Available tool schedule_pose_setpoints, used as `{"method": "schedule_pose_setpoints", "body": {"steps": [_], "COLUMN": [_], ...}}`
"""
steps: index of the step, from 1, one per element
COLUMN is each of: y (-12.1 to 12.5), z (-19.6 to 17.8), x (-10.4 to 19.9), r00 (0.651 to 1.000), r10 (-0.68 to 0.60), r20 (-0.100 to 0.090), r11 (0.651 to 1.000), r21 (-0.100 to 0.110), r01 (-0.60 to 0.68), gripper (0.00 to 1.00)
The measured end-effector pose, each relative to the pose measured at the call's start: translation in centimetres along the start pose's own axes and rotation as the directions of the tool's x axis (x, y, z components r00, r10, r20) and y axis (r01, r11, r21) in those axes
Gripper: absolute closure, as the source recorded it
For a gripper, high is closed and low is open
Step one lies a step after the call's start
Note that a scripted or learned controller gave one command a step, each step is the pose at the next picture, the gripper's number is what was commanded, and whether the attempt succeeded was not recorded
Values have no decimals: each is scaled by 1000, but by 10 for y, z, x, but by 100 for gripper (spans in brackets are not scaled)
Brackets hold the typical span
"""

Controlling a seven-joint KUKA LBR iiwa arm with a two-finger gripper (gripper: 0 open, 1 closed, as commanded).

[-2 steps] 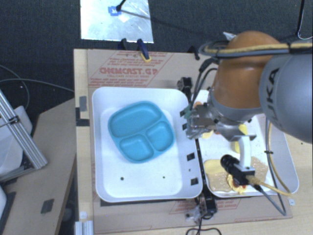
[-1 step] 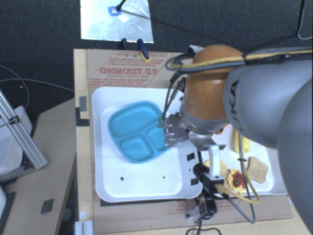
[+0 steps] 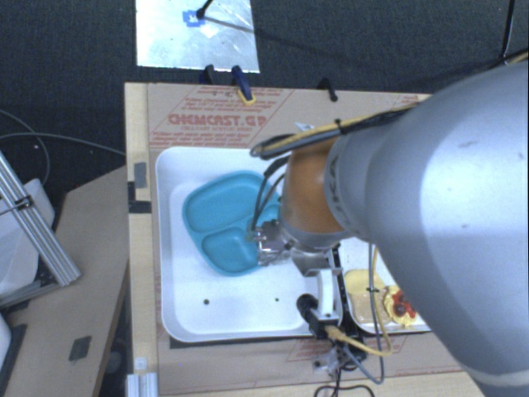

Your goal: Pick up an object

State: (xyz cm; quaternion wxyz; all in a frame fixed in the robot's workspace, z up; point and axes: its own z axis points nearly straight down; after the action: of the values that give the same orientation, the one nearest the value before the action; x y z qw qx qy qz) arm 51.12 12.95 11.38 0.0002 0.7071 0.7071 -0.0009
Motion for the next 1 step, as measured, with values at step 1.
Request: {"method": "schedule_pose_setpoints", "body": {"steps": [1], "y": [68], "z": [-127], "x": [-12], "r00": [1000], "r10": [-4], "r20": [-3], "r11": [1000], "r21": [-19], "r01": [4], "gripper": [100]}}
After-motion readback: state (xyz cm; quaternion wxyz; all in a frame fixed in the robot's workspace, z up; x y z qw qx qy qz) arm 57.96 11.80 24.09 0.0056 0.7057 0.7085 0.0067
